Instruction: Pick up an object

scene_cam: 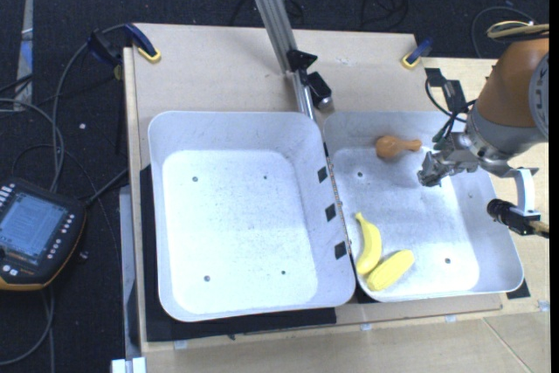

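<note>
Whether the jaws are apart or together I cannot tell, because the gripper [431, 174] looks small and dark from this height; nothing can be seen between them. It hangs over the upper part of the right bin [489, 275], near the bin's back wall.

On the wooden bench [218, 70] two shallow white bins lie side by side, and their inner rims touch in the middle. The left bin [236, 223] is the wider one in this view, and its floor shows small dark specks. The grey arm [511, 113] comes in from the right side, with its orange band above the wrist, and it bends down over the right bin.

Three things lie in the right bin. A yellow banana [368, 242] is close to the left wall, curved, with one end pointing up. Just beside it, touching or almost touching its lower end, there is a yellow lemon-like object [390, 270]. A small orange-brown object [393, 146], shaped like a drumstick, lies in the upper part of the bin, to the left of the gripper and apart from it.
</note>
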You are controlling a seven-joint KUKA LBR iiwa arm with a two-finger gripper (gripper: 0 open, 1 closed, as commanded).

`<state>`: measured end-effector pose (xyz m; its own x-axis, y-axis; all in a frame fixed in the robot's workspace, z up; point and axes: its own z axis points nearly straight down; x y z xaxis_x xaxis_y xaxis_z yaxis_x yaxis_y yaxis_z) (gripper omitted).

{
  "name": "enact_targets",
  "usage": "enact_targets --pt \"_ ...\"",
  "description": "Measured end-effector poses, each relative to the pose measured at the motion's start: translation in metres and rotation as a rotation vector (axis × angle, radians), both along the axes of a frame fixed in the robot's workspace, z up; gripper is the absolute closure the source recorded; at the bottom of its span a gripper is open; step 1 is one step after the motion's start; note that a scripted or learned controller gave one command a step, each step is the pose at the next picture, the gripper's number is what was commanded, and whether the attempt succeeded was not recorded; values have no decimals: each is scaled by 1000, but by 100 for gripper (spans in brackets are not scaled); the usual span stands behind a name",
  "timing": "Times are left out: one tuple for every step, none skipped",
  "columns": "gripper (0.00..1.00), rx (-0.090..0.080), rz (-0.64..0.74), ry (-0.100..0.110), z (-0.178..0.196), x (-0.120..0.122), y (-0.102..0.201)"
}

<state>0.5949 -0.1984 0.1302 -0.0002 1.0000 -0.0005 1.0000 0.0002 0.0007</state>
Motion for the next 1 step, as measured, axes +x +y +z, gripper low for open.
enact_targets --pt "100 -1 0 -5 61 -4 4"
